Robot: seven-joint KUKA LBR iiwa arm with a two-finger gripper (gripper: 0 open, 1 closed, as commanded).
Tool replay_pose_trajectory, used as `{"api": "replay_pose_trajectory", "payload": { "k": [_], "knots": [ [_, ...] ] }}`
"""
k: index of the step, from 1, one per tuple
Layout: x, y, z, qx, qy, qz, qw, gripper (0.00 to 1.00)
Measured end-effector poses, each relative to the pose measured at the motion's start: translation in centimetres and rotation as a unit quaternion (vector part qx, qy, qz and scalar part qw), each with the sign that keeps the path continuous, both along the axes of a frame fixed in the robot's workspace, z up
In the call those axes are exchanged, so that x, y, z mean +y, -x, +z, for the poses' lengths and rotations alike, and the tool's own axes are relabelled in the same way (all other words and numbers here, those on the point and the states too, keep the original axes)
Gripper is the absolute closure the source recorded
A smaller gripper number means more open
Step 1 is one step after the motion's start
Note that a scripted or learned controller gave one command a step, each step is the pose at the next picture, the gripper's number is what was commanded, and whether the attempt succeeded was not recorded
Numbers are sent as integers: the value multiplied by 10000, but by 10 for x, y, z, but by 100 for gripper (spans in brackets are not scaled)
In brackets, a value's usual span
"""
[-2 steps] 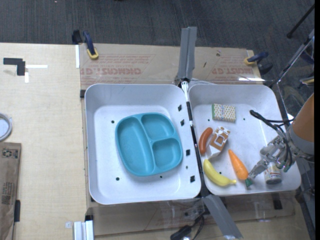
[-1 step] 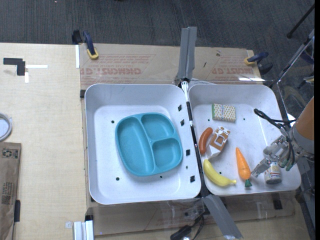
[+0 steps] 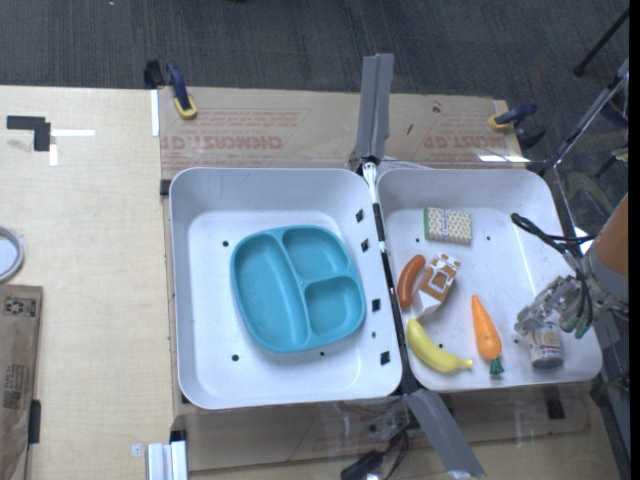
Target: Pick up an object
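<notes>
The gripper (image 3: 548, 313) is positioned low at the right edge of the right bin (image 3: 500, 183), directly over a small can (image 3: 546, 349) standing near the front right corner. The metal fingers appear spread above the can top; nothing is seen between them, so no object is held.

Other contents of the right bin: carrot (image 3: 486, 331) just left of the can, banana (image 3: 436, 349) at the front left, hot dog (image 3: 409, 279) and an orange-and-white toy block (image 3: 437, 279) near the middle, green-dotted packet (image 3: 447, 225) toward the back. A black cable (image 3: 540, 234) is draped across the bin's right side. A blue divided plate (image 3: 297, 288) is held in the left bin (image 3: 190, 268).

Procedure, as judged:
1. Can is taken as target, being nearest the gripper.
2. Fingers are to be centred on the can body before descent; approx. vertical approach is advised.
3. Clearance from the bin wall is tight on the right side; the outer finger should be kept off the rim.
4. Carrot is near but apart; no contact is expected.
5. Closure should be made low on the can, then lift is verified.
</notes>
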State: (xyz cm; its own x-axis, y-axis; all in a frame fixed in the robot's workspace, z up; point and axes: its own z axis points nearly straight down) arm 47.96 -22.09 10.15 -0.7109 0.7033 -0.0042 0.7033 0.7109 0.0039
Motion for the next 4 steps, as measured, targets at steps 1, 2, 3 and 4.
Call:
{"api": "replay_pose_trajectory", "payload": {
  "k": [1,2,3,4],
  "knots": [
    [0,0,0,1,1,1,10000,0],
    [0,-1,9,-13,1,-7,10000,100],
    [0,-1,9,-12,2,-6,10000,0],
    [46,2,-10,32,-6,-182,9998,0]
  ]
}}
